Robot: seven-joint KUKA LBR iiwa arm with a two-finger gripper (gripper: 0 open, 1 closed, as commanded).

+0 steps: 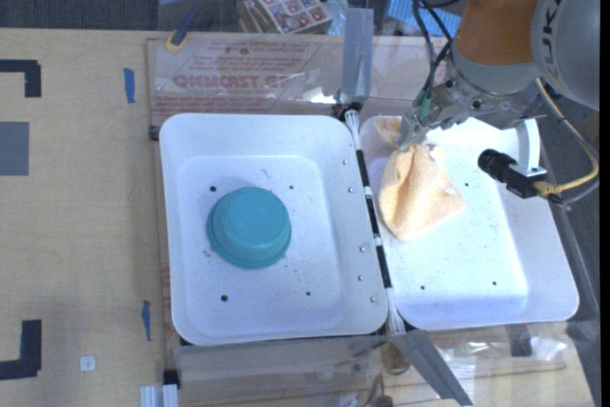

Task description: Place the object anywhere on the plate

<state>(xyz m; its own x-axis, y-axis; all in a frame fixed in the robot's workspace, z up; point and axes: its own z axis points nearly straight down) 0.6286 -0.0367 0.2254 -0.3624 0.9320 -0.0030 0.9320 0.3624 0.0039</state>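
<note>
A teal round plate (250,226) sits in the middle of the left white bin (186,157). A pale orange cloth (417,195) is at the left side of the right bin (505,253), drawn up into a peak. My gripper (414,136) comes down from the upper right and is shut on the top of that peak, so the cloth hangs from its fingers with its lower part spread near the bin floor. The gripper stands to the right of the plate, across the divider between the bins.
The ridge where the two bins meet (367,205) runs between cloth and plate. A black cylindrical part with a cable (505,172) juts out beside the wrist. Boxes and clear plastic (286,0) lie behind the bins.
</note>
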